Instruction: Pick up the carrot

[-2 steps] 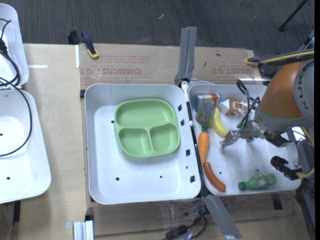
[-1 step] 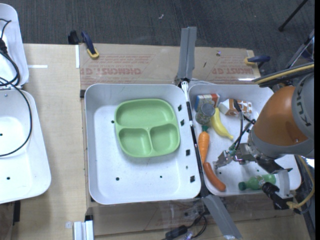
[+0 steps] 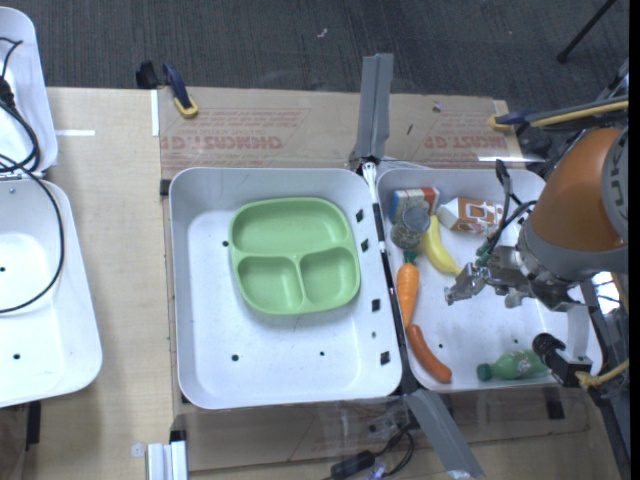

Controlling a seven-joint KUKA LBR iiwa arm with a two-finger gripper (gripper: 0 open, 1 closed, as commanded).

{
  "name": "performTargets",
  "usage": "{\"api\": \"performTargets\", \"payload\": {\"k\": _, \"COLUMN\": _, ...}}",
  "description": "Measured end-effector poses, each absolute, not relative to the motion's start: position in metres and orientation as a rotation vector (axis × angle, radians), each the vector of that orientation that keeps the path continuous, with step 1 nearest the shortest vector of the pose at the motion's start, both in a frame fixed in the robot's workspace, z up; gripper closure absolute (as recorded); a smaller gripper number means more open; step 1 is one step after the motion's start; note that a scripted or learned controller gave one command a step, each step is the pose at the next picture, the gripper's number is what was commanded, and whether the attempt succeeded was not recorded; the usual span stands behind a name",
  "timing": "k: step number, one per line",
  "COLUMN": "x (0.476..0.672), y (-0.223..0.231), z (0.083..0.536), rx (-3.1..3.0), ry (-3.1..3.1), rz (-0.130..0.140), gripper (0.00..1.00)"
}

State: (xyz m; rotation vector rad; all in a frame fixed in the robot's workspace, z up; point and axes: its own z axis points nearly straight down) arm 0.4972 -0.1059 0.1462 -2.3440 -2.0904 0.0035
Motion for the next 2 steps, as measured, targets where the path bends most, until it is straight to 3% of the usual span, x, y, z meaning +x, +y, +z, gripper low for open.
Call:
{"api": "performTargets", "payload": {"k": 1, "x": 0.497, "y": -0.029, "z": 0.191, "rx": -2.058, "ry": -2.373, "rz": 0.003, "gripper": 0.0}}
{"api": "performTargets", "payload": {"k": 2, "x": 0.477, "y": 0.06, "z": 0.191, "rx": -2.089, "ry": -2.344, "rz": 0.005, "gripper": 0.0}}
